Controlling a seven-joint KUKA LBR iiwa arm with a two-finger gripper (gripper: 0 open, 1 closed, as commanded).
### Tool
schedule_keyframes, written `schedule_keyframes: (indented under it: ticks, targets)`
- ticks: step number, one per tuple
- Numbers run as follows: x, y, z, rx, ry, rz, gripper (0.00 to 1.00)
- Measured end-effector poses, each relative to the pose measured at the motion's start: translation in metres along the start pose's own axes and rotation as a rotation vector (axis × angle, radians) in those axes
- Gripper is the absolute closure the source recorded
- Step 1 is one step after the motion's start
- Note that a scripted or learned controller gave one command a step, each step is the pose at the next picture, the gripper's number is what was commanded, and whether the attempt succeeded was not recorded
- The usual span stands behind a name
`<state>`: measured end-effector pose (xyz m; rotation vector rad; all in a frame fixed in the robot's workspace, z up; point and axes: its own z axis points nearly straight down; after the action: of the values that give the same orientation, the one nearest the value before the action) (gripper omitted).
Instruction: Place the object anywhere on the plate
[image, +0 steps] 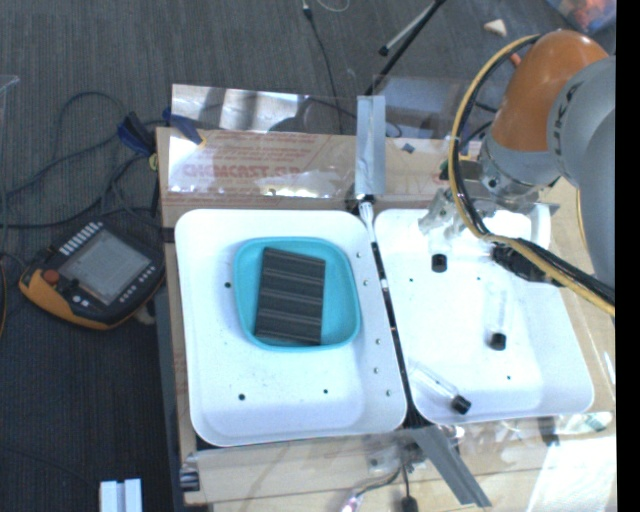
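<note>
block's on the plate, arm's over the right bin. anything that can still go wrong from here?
1. The yellow cable loops low beside the gripper and might snag as the arm moves.
2. The dark ridged block covers much of the teal plate, with its near end close to the rim; a bump to the left bin may shift it.

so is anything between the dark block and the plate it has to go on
Nothing visible: the dark ribbed block already lies flat on the teal plate in the left bin. The arm is over the right bin, apart from both.
</note>
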<state>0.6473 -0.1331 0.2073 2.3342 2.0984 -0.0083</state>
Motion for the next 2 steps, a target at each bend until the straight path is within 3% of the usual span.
schedule_keyframes:
  ticks: [1,2]
  targets:
    - [0.000,0.000,0.000,0.000,0.000,0.000,0.00]
    - [-0.061,-0.026,-0.013,0.001,0.002,0.310,0.00]
